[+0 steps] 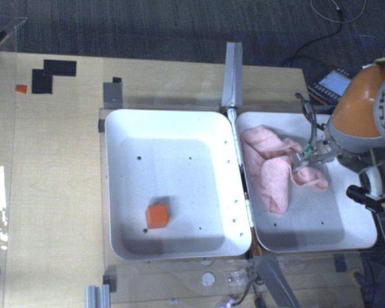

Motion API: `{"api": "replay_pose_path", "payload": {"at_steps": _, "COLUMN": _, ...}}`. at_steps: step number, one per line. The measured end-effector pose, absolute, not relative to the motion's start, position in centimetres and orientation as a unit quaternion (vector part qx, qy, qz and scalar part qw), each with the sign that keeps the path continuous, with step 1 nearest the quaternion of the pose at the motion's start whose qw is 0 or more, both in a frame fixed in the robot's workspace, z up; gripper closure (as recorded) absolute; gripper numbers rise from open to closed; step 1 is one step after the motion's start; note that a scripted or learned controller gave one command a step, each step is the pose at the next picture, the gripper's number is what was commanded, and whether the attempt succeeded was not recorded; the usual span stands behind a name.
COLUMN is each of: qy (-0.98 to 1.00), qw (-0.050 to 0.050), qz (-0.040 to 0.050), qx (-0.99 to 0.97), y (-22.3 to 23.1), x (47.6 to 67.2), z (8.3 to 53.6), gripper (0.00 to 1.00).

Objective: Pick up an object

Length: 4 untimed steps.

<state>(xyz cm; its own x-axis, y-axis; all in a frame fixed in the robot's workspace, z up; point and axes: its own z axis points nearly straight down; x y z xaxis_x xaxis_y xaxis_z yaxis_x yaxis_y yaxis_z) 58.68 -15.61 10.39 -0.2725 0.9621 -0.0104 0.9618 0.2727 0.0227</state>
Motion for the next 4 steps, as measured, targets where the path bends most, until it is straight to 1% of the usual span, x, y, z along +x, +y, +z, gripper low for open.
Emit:
{"api": "replay_pose_path", "payload": {"at_steps": 1, "qy": 0.798, "qw": 0.011, "qz": 0.0059, "qx": 0.603, "y": -15.6, "x": 58.7, "z": 10.4, "gripper": 0.00}}
{"api": "replay_pose_path", "payload": {"at_steps": 2, "qy": 0.854, "qw": 0.010, "qz": 0.0038, "qx": 0.521, "y": -11.6, "x": 56.5, "z": 9.2, "gripper": 0.00}}
{"api": "replay_pose_path", "payload": {"at_steps": 3, "qy": 0.840, "qw": 0.007, "qz": 0.0033, "qx": 0.542, "y": -11.6, "x": 60.6, "z": 9.1, "gripper": 0.00}}
{"api": "replay_pose_path", "payload": {"at_steps": 4, "qy": 0.847, "qw": 0.008, "qz": 0.0031, "qx": 0.532, "y": -9.4, "x": 60.1, "z": 9.1, "gripper": 0.00}}
